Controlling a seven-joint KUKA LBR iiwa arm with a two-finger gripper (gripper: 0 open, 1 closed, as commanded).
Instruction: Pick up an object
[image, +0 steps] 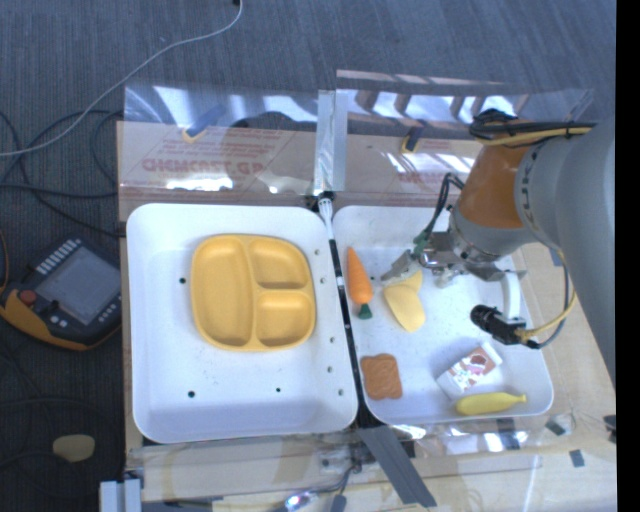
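Observation:
The right bin (530, 370) holds an orange carrot (358, 280) by its left wall. It also holds a pale yellow wedge (405, 305), a brown square biscuit (381, 376), a small white carton (470, 368) and a yellow banana (490, 402). My gripper (416, 273) hangs over the upper middle of this bin, just above the top end of the pale wedge and to the right of the carrot. Its fingers (396, 268) stand spread apart and open, with nothing gripped between them.
The left bin (160, 380) carries a yellow divided plate (252, 291). The grey arm with its orange band (490, 195) covers the right bin's upper right corner. A black cable connector (490, 320) hangs by the bin's right side.

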